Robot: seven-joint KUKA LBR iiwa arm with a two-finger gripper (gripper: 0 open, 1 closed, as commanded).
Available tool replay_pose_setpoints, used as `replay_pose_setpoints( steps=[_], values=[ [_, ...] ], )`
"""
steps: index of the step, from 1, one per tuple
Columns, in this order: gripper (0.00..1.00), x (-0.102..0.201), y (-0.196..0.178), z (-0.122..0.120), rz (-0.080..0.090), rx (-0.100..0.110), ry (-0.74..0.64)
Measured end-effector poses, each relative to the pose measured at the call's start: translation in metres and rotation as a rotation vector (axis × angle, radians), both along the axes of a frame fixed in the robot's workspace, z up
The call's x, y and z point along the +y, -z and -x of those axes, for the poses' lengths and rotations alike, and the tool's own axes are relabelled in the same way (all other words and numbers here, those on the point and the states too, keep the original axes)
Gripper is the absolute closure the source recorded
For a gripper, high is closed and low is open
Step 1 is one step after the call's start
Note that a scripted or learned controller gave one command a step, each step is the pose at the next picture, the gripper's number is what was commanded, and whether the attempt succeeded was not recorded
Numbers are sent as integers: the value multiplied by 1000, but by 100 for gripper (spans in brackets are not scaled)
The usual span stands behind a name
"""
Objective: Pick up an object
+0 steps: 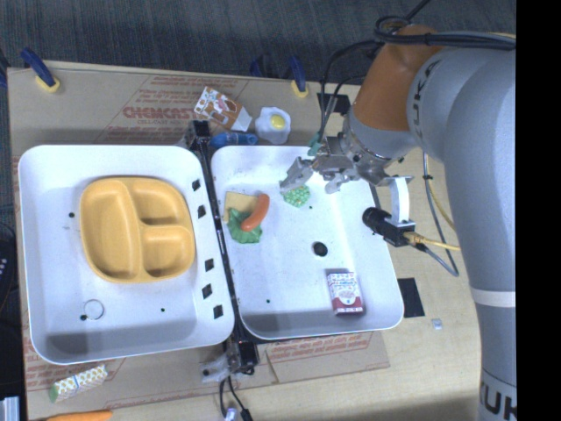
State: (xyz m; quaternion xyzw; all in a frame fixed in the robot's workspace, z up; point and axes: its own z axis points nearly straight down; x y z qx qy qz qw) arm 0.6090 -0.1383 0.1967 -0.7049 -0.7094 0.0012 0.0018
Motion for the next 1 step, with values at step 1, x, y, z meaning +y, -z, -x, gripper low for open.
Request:
replay_pose_setpoints(
  steps=[1],
  values=[
    [0,20,95,-16,0,2,67]
  ],
)
